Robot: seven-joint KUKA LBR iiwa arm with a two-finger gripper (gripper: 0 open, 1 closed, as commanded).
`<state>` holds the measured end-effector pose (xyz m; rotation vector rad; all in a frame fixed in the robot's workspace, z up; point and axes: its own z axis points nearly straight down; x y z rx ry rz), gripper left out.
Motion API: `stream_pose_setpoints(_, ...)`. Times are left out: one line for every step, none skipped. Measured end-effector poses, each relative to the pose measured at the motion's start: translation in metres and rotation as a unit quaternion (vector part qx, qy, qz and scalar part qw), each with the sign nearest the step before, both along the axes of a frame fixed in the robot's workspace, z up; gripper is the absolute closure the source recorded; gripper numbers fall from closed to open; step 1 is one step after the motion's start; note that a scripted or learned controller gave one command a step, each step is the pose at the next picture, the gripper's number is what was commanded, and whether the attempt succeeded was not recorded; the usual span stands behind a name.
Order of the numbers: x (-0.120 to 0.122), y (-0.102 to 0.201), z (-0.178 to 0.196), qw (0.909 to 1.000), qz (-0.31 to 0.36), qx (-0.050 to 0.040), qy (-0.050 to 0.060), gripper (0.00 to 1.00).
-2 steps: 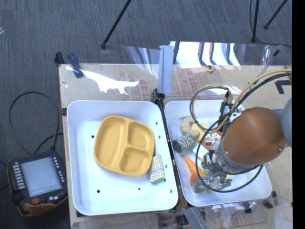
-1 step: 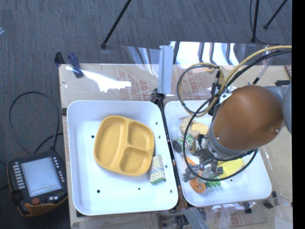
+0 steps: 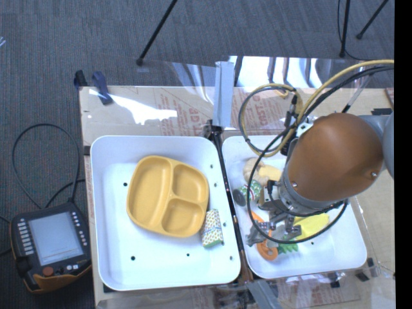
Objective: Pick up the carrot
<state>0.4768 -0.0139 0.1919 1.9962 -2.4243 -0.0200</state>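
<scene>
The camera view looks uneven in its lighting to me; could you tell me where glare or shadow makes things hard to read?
In the camera view, bright glare washes the clear sheet behind the bins; the left bin is evenly lit and the yellow plate reads sharply; the arm overhangs the right bin, where the carrot is partly covered by the gripper.

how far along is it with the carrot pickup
Done: the arm has reached into the right bin, and the gripper sits low right over the carrot. In hand: nothing visibly; the carrot lies on the bin floor, its orange end poking out beside green leaves. Left: closing on it and lifting. The yellow plate in the left bin plays no part.
</scene>
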Motion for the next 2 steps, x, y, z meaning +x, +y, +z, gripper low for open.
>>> stream_pose_setpoints(0.0009,0.0034,0.0072,1.0,0.0,0.0022,0.002,1.0)
stream_pose_setpoints(0.0017,0.0068,0.0142,1.0,-0.001,0.0044,0.005,1.0)
